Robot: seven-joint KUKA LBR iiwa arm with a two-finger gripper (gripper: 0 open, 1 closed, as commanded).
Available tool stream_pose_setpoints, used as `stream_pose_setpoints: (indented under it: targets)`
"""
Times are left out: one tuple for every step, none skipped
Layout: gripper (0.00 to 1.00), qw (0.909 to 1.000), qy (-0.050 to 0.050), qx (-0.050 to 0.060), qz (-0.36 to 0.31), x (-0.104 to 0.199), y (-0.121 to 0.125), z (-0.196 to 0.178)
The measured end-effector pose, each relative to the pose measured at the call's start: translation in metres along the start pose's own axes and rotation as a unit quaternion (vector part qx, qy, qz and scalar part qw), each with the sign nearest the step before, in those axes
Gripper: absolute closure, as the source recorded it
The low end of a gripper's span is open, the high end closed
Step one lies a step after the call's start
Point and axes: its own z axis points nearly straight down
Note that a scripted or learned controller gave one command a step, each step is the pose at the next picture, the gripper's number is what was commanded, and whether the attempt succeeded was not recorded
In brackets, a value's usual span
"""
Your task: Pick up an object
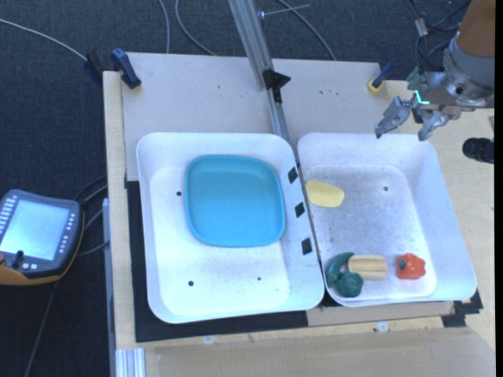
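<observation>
My gripper (409,123) hangs above the far rim of the right bin (448,210), fingers spread open with nothing between them. Inside that bin lie a yellow piece (324,193) near the left wall, and along the near wall a dark green vegetable (343,275), a tan block (367,267) and a red pepper (409,266). All of these sit well below and forward of the gripper.
The left bin (157,210) holds a light blue square plate (235,199). A metal post (250,30) rises between the bins at the back. A yellow clamp (379,80) and a blue clamp (126,67) grip the board's far edge. A pendant (35,234) lies off the bench at left.
</observation>
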Motion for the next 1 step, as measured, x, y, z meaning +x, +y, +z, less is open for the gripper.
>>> stream_pose_setpoints:
  targets:
    - [0.00,1.0000,0.000,0.000,0.000,0.0000,0.0000,0.0001]
